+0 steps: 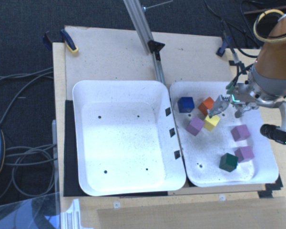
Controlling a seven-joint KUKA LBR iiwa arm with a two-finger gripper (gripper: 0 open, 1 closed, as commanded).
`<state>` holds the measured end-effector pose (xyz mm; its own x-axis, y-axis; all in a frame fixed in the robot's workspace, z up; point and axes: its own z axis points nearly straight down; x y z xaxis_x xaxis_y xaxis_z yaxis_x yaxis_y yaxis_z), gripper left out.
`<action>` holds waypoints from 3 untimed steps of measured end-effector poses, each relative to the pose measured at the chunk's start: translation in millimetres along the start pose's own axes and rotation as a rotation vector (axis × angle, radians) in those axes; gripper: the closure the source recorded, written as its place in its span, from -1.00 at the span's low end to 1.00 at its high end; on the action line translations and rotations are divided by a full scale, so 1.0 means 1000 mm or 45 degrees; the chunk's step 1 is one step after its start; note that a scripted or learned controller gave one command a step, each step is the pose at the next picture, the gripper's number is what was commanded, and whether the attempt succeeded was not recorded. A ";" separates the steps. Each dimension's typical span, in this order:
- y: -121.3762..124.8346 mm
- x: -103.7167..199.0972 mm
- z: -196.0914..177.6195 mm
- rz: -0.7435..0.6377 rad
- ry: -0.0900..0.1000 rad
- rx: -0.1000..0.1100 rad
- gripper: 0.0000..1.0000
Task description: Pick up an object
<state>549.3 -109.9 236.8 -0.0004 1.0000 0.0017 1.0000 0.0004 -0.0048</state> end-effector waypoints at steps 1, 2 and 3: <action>0.000 0.000 -0.002 0.001 -0.001 -0.004 -1.00; -0.009 -0.001 0.046 0.001 0.000 0.002 -1.00; -0.009 -0.011 0.098 0.002 0.000 0.003 -1.00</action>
